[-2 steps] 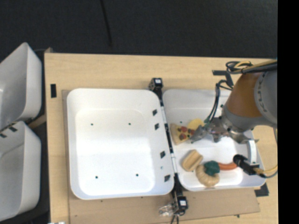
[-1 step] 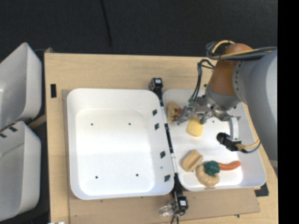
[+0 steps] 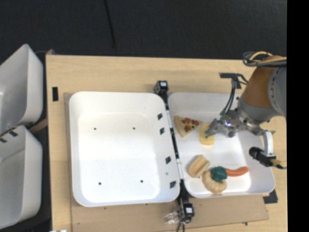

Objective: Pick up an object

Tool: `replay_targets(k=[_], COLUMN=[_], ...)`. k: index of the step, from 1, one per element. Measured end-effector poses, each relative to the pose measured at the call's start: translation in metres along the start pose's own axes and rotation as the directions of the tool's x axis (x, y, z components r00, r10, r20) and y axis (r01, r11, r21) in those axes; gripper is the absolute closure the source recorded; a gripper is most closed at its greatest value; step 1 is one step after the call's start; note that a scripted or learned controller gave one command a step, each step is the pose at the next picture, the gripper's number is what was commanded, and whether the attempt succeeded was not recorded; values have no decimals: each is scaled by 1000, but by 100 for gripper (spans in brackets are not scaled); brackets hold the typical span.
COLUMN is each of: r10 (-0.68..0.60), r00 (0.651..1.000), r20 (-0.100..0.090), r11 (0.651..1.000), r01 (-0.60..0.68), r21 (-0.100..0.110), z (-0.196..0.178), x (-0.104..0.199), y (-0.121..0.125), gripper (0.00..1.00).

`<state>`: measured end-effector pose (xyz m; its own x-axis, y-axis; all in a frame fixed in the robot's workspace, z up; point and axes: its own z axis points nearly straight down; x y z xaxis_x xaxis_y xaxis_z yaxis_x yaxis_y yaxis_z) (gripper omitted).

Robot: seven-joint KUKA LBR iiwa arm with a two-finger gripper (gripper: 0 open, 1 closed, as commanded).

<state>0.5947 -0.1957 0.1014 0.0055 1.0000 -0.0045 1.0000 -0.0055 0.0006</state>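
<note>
My gripper (image 3: pixel 222 128) hangs over the right bin (image 3: pixel 256 185), reaching in from the right, and it stands open. A pale yellow wedge (image 3: pixel 207 135) lies just beside its left finger, and nothing sits between the fingers. Left of that lies a toy pizza slice (image 3: pixel 186 124). Toward the bin's front there is a tan bread piece (image 3: pixel 198 166), a green item (image 3: pixel 218 173) resting on a beige pastry (image 3: pixel 213 184), and an orange carrot (image 3: pixel 237 171).
The left bin (image 3: pixel 77 129) stands alongside, joined at a black-clipped divider (image 3: pixel 171 144). Two white containers (image 3: pixel 17 129) stand off the bench at the left. A black fitting (image 3: pixel 263 156) on the arm hangs over the right bin's right side.
</note>
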Motion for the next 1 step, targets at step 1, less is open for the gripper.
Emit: replay_targets(k=[1], r10=[-6], r00=[1000], r20=[0], r11=[1000], r01=[6], r21=[-5], z=[-12], x=[3], y=[3], gripper=[100])
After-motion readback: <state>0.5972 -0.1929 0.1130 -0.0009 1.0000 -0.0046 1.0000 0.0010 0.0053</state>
